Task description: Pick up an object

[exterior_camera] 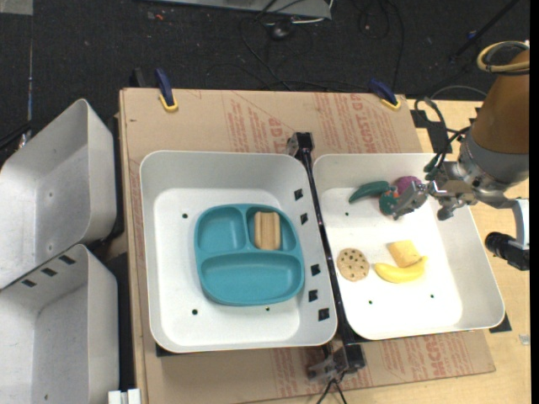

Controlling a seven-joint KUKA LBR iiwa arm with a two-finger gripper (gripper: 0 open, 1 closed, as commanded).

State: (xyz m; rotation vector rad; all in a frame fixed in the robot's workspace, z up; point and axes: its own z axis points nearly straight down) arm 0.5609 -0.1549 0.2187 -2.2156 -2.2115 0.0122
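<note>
- The banana [398,272] and cookie [352,264] lie below-left of the pincer [410,196].
- I cannot tell its state.
- It crowds 1 purple-teal toy [396,197] beside the green pepper [368,191]; a nudge could scatter both.

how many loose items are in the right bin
4, maybe more hidden under the gripper: a green pepper at the back, a purple-and-teal toy beside it, a cookie near the divider, and a banana with a yellow chunk.
</note>
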